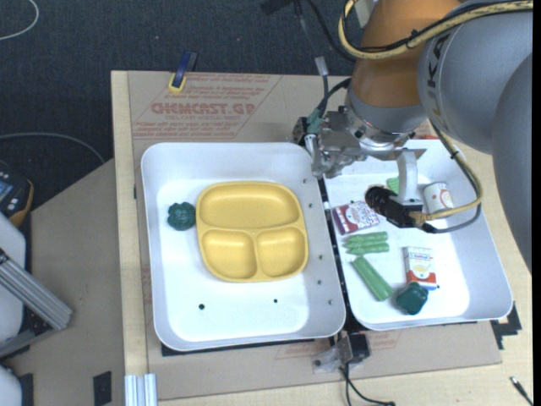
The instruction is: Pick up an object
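Grey gripper point(331, 155) is positioned at the right bin's point(486, 260) far-left corner; its opening cannot be told. Just below it: red-white packet point(356, 217), 2 green pieces point(366, 244). Risk: the bin wall beside it may be struck on descent.

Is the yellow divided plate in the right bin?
No. The yellow divided plate lies in the left bin, beside a small dark green object.

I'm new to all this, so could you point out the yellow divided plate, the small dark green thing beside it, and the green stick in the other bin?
yellow divided plate point(251, 229): camera view, centre ridge.
dark green lump point(181, 216): camera view, its middle.
green stick point(372, 277): camera view, mid-length.
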{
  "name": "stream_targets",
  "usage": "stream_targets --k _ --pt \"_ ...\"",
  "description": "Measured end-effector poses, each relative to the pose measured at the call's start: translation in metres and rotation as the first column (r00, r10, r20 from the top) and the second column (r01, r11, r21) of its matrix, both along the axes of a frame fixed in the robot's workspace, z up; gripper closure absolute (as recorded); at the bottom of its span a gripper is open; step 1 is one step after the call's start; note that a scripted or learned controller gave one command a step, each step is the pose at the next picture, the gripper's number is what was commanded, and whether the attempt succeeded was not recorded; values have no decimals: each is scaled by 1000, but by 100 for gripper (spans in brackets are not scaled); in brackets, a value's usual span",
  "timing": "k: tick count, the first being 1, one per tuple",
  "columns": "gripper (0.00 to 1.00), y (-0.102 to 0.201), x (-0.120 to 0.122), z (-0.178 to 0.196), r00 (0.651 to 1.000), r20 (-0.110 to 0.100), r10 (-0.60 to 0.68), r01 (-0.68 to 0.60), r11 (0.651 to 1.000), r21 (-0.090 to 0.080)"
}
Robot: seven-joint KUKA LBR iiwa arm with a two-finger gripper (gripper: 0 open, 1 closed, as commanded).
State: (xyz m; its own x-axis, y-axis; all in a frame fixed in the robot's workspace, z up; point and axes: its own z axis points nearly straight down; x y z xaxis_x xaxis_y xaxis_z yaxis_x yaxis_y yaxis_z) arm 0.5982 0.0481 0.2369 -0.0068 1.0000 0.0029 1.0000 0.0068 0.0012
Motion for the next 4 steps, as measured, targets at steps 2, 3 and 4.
stream_targets --k 2,3,4 --pt "100 16 -2 -1 1000 2 -6 6 1000 -2" --pt "100 9 -1 -21 1000 -6 -8 8 1000 -4" --pt "100 17 6 -2 1000 3 -5 5 1000 -2"
